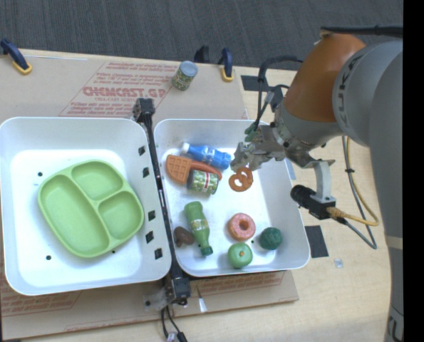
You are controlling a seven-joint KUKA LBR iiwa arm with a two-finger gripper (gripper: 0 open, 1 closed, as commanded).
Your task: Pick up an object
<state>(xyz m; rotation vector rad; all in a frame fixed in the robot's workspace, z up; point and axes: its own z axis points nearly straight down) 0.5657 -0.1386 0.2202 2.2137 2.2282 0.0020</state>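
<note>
Camera view shows the gripper (246,164) low over the right bin (286,212), directly above the pretzel (241,180). We read the pretzel as the likely target. Whether it hangs from the gripper or lies on the bin floor we cannot tell, nor can we tell how wide the gripper stands.

All other items we place relative to the pretzel. The blue bottle (206,154) lies just up-left of it; the small can (203,182) and the orange waffle piece (179,168) sit to its left, close together. The green bottle (198,227) lies below-left, the pink donut (241,226) directly below, the green apple (239,254) further below, and the dark green ball (271,239) below-right. The left bin (12,212), well to the left, holds a green divided plate (90,206).

Our judgement on risk: the pretzel is thin and open-looped, so a grip on one edge could let it swing, rotate, and drop during the lift. If it is not yet secured, closing off-centre could pinch air through its holes. The blue bottle lies close enough to be nudged or caught alongside.
</note>
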